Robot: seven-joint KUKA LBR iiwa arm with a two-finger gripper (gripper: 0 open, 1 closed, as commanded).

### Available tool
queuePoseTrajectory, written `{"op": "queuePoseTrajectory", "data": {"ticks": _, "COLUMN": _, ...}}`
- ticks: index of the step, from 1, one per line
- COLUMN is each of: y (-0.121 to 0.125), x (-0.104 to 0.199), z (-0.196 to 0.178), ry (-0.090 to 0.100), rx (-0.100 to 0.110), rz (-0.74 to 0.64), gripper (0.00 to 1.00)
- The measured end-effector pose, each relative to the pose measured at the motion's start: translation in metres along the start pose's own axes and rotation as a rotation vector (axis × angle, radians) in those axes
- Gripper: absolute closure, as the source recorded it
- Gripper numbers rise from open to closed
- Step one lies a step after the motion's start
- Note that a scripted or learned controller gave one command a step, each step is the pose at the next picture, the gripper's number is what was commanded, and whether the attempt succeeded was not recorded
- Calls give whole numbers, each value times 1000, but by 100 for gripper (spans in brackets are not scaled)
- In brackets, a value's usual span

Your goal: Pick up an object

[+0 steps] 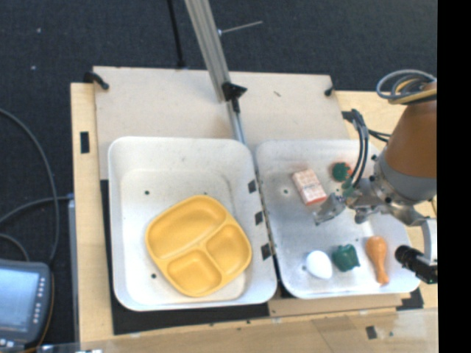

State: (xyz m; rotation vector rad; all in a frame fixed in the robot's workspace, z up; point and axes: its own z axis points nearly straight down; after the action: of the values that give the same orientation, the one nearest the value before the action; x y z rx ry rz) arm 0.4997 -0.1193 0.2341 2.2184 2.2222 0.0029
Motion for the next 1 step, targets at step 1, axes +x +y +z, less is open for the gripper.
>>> {"op": "queuePoseTrajectory", "data": {"ticks": 1, "y": 0, "x": 0, "z": 0, "ry": 0, "rx": -1, "rz": 3, "gripper": 0}}
